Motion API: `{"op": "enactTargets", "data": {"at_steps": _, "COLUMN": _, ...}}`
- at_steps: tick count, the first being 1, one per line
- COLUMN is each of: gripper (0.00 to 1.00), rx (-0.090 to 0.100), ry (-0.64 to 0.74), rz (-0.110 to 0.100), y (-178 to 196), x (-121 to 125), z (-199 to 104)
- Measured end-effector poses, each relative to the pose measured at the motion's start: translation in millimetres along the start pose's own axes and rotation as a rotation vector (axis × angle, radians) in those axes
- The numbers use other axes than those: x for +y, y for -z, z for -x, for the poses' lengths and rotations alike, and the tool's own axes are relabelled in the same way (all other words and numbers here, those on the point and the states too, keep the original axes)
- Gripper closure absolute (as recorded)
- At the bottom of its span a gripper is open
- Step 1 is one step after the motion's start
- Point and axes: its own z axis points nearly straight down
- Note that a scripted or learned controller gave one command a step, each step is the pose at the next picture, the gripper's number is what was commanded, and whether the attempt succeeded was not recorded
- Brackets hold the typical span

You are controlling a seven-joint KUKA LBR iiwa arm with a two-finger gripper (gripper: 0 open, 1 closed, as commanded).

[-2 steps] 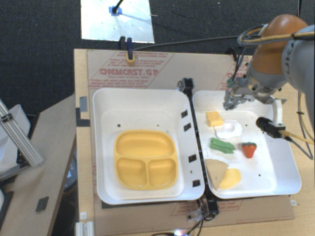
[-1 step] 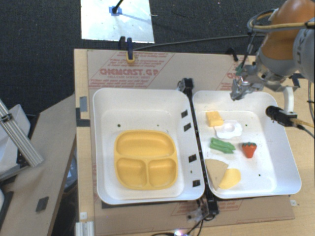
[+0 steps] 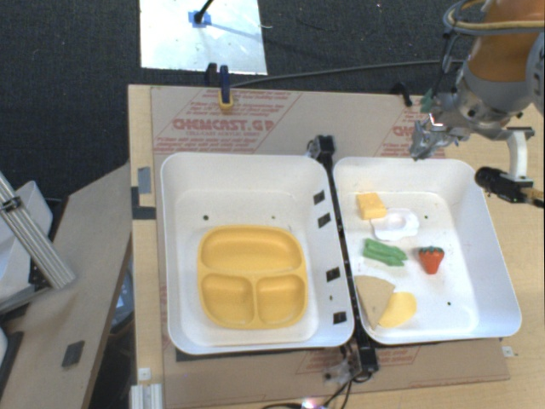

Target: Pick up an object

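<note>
Status: the pick is not yet achieved, and every candidate object lies in the right bin [image 3: 492, 228]. The gripper [image 3: 426, 146] hangs at the far edge of that bin, near its far rim and above the bench board, with the arm [image 3: 511, 32] entering from the upper right. The jaw state cannot be told: the tool is small and blurred at this angle, and nothing is visible between its tips. The objects rest on the bin floor as follows: a yellow cheese block [image 3: 370, 204] at the far left of the group; a white cup-like piece [image 3: 397, 223] just beside it to the right; a green pea pod [image 3: 384, 251] nearer the camera; a red strawberry [image 3: 431, 259] to the right of the pod, apart from it; a tan flat wedge [image 3: 372, 293] and a yellow banana-shaped piece [image 3: 398, 309] at the near left corner, touching or almost touching each other. None of them is lifted or tilted. The left bin [image 3: 183, 186] holds a yellow divided tray [image 3: 252, 275], well apart from the gripper. Judged remaining work: travel over a chosen object, descend, close on it, and raise it clear of the floor. The cheese block and the white piece lie closest to the tool and appear the shortest reach
</note>
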Motion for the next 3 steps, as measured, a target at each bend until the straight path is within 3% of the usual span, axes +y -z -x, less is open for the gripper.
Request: {"op": "enactTargets", "data": {"at_steps": 3, "gripper": 1.0, "rx": 0.001, "ry": 0.002, "rz": -0.006, "y": -20.1, "x": -77.1, "z": -129.0}}
